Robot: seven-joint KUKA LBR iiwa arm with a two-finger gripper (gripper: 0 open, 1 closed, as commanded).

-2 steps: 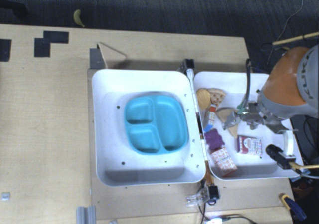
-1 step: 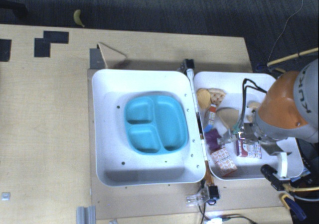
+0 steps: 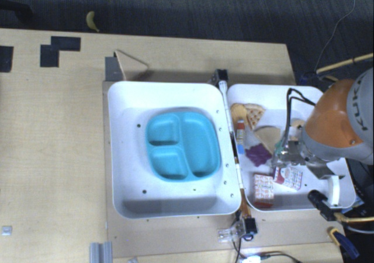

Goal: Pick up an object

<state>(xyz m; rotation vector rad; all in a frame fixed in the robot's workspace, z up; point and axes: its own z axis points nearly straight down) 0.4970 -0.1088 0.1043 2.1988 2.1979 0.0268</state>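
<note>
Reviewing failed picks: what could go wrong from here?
1. The right bin is crowded: the purple object, the red-and-white packet and the waffle piece lie close together, so the gripper might nudge a neighbour or pinch two.
2. The arm hides part of that bin, so targets there may be misjudged.

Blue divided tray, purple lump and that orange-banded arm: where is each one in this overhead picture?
Blue divided tray (image 3: 182, 144): camera view, on the ridge between its compartments.
Purple lump (image 3: 257, 154): camera view, on its middle, in the right bin.
Arm (image 3: 334, 117): camera view, on its orange band.
</note>
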